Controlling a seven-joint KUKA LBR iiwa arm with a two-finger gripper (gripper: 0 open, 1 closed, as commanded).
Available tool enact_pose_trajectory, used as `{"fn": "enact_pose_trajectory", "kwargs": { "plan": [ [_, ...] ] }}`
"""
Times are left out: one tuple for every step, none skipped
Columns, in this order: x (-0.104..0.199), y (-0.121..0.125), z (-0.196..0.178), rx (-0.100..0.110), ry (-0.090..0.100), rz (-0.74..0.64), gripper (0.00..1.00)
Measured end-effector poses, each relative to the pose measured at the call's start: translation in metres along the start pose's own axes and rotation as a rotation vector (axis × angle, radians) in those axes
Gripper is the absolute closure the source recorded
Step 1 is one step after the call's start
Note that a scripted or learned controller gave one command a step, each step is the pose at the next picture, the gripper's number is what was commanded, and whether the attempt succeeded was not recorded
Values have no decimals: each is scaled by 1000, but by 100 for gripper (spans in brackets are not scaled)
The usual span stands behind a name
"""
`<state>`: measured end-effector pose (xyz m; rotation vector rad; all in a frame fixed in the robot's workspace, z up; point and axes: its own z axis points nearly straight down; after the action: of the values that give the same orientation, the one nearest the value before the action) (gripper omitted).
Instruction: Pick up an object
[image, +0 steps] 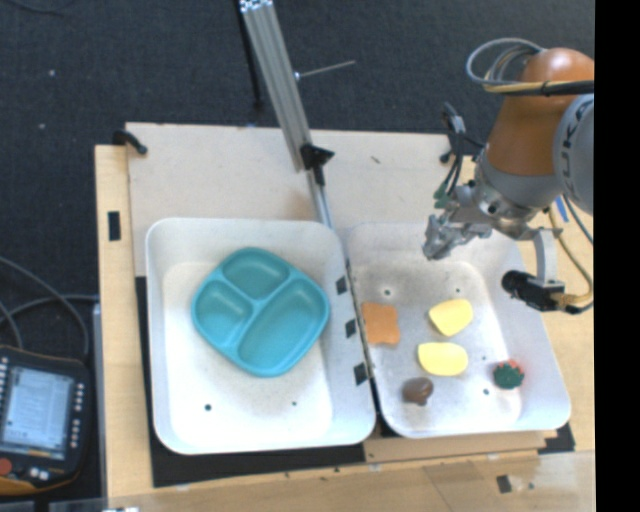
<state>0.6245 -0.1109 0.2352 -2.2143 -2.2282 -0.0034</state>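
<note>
Above right bin's (520, 330) far edge, claw (440, 243) down-pointed.

On the bench (220, 165) two white bins sit side by side. The left bin (170, 420) holds a teal divided tray (262, 311) near its middle. The right bin (540, 395) holds an orange square (380, 324) by its left wall, two yellow pieces, one (451, 317) above the other (441, 358), a brown lump (418, 391) toward the front edge, and a small green and red thing (509, 374) near the right wall. The end effector (440, 240) hangs over the right bin's back edge, apart from all these things.
</note>
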Motion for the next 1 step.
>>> {"fn": "enact_pose_trajectory", "kwargs": {
  "plan": [
    [50,-25,8,2,-1,1,100]
  ]
}}
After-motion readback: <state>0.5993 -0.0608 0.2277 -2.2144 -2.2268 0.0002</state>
